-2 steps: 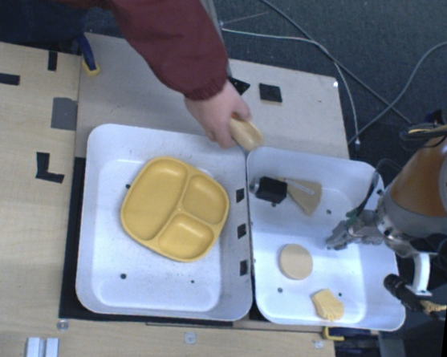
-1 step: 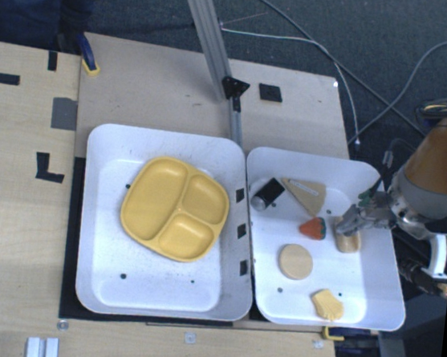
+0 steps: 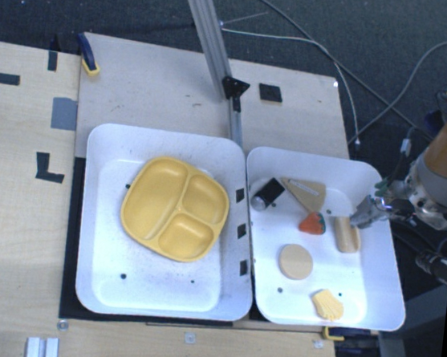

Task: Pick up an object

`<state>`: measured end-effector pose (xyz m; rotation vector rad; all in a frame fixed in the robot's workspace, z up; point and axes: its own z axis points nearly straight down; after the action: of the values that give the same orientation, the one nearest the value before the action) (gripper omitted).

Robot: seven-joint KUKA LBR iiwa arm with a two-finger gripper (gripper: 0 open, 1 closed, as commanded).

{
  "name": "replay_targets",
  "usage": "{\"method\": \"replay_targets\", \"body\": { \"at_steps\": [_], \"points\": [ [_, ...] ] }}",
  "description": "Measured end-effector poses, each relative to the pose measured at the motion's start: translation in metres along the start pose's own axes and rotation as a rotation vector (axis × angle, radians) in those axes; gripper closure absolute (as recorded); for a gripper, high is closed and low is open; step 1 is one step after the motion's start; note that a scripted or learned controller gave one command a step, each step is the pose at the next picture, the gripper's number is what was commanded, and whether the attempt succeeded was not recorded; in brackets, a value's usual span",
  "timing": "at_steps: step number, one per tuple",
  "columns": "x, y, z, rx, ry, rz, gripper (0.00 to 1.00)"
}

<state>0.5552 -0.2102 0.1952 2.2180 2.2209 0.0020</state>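
Camera view, looking down at a slant on a pale desk [image 3: 9, 212] that carries two shallow white bins side by side.

The left bin [image 3: 90, 278] holds a yellow plate [image 3: 175, 208] with three compartments, lying flat near the bin's middle.

The right bin [image 3: 378, 306] holds several small things. A short black cylinder [image 3: 268, 193] lies near its upper left corner. Just to the right of it is a tan wedge [image 3: 306, 193], and below the wedge's tip sits a small orange-red piece [image 3: 312, 223]. A tan wooden block [image 3: 347, 235] lies near the bin's right side. A round beige disc [image 3: 296, 262] rests near the middle, well apart from a small yellow chunk [image 3: 328, 304] near the lower edge.

The grey arm [image 3: 442, 172], with its orange band, reaches in from the right. Its claw [image 3: 364, 213] sits low over the right bin's right side, just above the upper end of the wooden block. At this size it is not possible to tell whether the claw is spread or pressed together, or whether it touches the block. Nothing is seen held between its tips.

A slanted metal pole [image 3: 212, 39] crosses the upper part of the scene.
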Motion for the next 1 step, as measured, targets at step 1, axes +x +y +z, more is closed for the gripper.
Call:
{"method": "replay_targets", "body": {
  "at_steps": [1],
  "points": [
    [-0.0035,-0.0034,-0.0621,-0.002,-0.001,0.000,1.00]
  ]
}}
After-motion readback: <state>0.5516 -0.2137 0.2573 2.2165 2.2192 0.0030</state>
